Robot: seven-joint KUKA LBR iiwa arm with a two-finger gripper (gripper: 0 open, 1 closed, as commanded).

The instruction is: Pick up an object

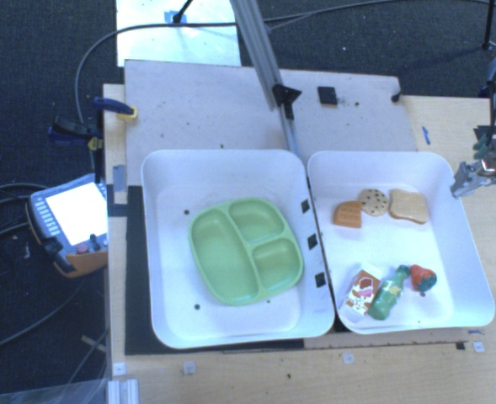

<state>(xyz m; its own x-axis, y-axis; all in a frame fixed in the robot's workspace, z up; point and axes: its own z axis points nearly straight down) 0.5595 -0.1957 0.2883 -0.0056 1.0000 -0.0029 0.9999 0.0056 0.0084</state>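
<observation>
Dark carpet floor (29, 40) all round, black cables (88, 57) looping over it at left & top. Wooden bench (450, 116) w/ pale board (205, 99) laid on top, black mat (134, 293) under near-left edge. Grey pole (260, 45) slanting down to board, black clamp at foot. Blue clamp (113, 106) at bench's left edge. Pendant w/ lit screen (69, 221) on floor, left. Bright patch (176, 19) beyond board. Even, cool light.

Green plate (246, 252), white bins (231, 165), speckled cookie (371, 201)
</observation>
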